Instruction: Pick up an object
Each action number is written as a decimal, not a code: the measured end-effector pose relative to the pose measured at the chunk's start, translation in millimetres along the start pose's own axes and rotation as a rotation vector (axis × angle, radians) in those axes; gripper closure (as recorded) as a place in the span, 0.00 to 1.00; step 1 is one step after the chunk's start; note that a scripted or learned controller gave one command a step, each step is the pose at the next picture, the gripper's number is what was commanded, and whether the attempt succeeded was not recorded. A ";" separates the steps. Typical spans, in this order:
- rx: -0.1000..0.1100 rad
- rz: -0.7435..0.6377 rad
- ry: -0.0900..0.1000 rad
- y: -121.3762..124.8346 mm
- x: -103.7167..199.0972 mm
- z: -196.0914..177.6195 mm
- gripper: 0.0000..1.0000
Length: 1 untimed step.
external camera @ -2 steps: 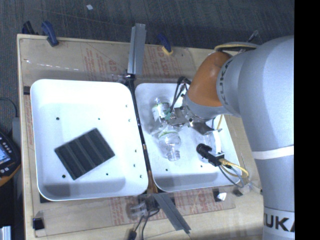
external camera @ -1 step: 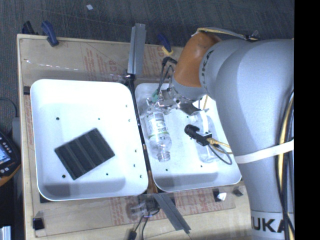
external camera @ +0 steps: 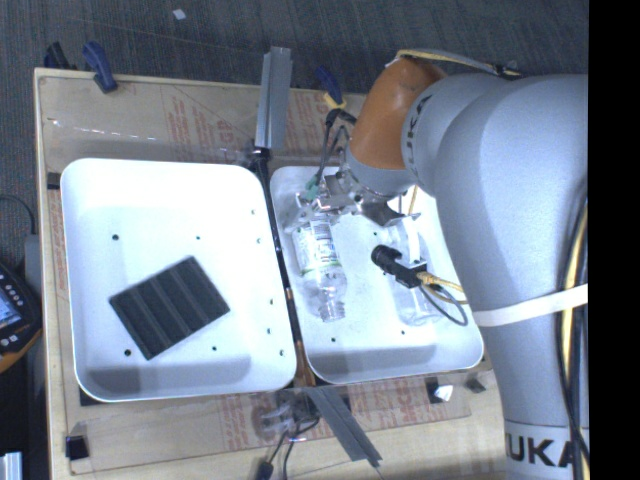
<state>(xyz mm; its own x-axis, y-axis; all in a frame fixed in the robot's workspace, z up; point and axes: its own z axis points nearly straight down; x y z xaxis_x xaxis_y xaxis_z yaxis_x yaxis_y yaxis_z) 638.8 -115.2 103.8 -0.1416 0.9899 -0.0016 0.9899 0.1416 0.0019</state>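
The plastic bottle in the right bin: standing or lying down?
Lying down. The plastic bottle rests on its side on the right bin floor, long axis running up-down in the view, label visible.

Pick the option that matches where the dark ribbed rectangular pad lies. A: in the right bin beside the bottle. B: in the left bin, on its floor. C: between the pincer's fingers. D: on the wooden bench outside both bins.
B: the dark ribbed rectangular pad lies flat on the floor of the left white bin, alone there, while the clear plastic bottle lies in the right white bin.
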 end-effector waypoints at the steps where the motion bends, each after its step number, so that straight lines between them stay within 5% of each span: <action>1: 0.002 -0.136 0.002 22.8 30.1 -88.5 1.00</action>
<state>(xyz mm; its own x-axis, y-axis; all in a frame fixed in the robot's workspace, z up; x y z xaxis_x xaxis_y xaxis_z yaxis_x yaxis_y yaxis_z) 656.9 -82.1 192.3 -0.2742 0.9617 0.0002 0.9617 0.2742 -0.0006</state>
